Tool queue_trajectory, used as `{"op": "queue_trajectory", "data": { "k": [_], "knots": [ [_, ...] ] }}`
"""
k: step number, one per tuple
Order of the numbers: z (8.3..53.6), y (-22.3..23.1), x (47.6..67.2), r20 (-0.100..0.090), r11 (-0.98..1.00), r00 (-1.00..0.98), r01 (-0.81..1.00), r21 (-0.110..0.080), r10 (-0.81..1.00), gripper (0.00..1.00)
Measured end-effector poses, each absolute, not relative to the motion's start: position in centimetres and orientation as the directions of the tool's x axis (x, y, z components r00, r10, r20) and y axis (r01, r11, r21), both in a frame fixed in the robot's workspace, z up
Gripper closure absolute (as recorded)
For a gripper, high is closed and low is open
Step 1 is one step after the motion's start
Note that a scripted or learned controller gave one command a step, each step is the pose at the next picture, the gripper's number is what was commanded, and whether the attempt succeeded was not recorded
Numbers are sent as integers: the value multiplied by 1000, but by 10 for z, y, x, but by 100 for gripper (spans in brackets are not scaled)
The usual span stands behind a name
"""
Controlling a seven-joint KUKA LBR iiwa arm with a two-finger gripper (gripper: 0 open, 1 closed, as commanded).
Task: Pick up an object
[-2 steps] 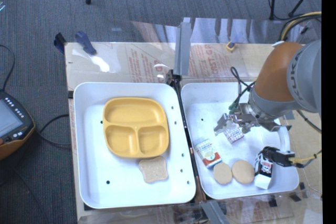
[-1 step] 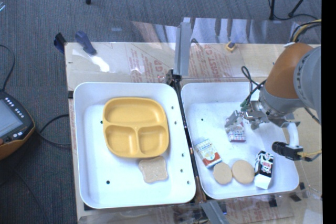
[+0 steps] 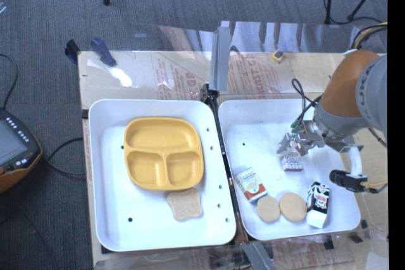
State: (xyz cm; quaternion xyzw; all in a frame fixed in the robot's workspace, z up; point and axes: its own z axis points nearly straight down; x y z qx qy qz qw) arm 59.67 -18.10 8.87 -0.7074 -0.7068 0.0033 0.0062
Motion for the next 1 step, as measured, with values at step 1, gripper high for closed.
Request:
{"op": "queue_trajectory", "data": {
  "k": [1],
  "knots": [
    [206, -122, 592, 1, 4, -4, 1000, 2, 1000, 100]
  ]
}}
